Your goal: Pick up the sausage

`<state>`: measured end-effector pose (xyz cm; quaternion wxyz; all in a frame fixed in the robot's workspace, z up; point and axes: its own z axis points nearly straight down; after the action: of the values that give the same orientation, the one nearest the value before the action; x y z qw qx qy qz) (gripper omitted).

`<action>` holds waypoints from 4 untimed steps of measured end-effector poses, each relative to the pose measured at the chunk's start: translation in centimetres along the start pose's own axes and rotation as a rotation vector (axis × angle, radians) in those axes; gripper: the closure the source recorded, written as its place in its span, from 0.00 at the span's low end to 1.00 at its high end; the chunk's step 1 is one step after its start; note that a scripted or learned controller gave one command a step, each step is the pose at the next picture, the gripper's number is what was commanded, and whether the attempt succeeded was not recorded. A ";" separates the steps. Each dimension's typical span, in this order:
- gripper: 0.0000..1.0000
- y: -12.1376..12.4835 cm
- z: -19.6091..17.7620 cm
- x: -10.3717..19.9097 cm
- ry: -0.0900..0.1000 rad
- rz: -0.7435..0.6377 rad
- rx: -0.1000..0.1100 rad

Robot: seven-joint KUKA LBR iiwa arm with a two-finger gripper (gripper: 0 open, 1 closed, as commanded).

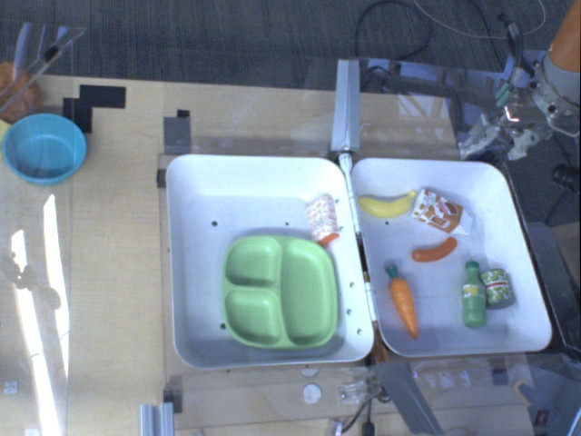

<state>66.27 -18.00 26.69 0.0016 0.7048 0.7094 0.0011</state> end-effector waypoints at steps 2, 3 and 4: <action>0.00 -13.3 14.5 2.2 0.000 -0.283 -0.002; 0.00 -5.3 17.8 4.2 -0.001 -0.477 -0.007; 1.00 -5.0 16.5 4.3 -0.003 -0.479 -0.015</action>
<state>61.26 -13.72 10.21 0.0080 0.5163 0.8563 0.0050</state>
